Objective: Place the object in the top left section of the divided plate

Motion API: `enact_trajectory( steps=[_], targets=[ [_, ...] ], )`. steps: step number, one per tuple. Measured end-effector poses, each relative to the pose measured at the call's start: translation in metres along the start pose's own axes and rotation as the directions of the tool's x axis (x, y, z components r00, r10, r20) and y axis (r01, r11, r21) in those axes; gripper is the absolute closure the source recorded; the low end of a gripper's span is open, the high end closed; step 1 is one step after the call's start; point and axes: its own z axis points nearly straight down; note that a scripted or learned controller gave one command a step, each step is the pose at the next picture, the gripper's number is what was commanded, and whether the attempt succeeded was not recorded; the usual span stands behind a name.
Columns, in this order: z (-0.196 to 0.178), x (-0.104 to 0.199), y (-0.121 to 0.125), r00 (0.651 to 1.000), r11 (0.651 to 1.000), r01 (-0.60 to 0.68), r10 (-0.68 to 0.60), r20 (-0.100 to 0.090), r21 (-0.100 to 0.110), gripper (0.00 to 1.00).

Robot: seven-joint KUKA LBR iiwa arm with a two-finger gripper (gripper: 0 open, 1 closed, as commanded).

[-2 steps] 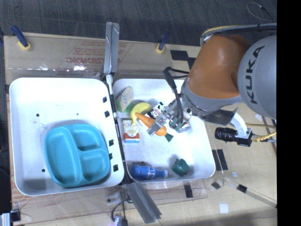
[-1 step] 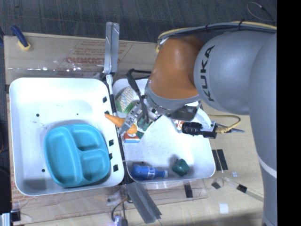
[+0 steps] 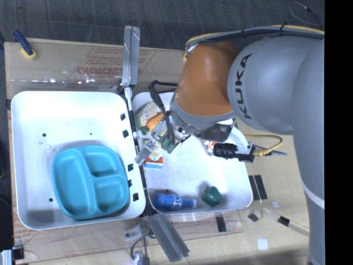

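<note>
A light blue divided plate [image 3: 88, 181] with three sections lies in the left bin [image 3: 33, 120], toward its front. My gripper [image 3: 153, 146] hangs low over the left edge of the right bin [image 3: 237, 186], close to the wall between the bins. Small items crowd around it: an orange and white piece [image 3: 156, 160] just below it, a green bit [image 3: 168, 143] beside it, and a pale patterned object with an orange part [image 3: 149, 115] behind it. The arm's orange band [image 3: 207, 81] hides the back of the right bin.
A blue bottle [image 3: 172, 202] lies along the right bin's front wall, with a dark green object [image 3: 211, 194] to its right. A red and white item [image 3: 211, 146] peeks out under the wrist. A metal bar [image 3: 130, 54] stands up behind the divider.
</note>
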Motion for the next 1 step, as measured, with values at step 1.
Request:
enact_trajectory(
  steps=[1],
  targets=[
    [-0.0101,-0.0005,0.0005,1.0,1.0,0.004,-0.004,0.0,0.0,1.0]
  ],
)
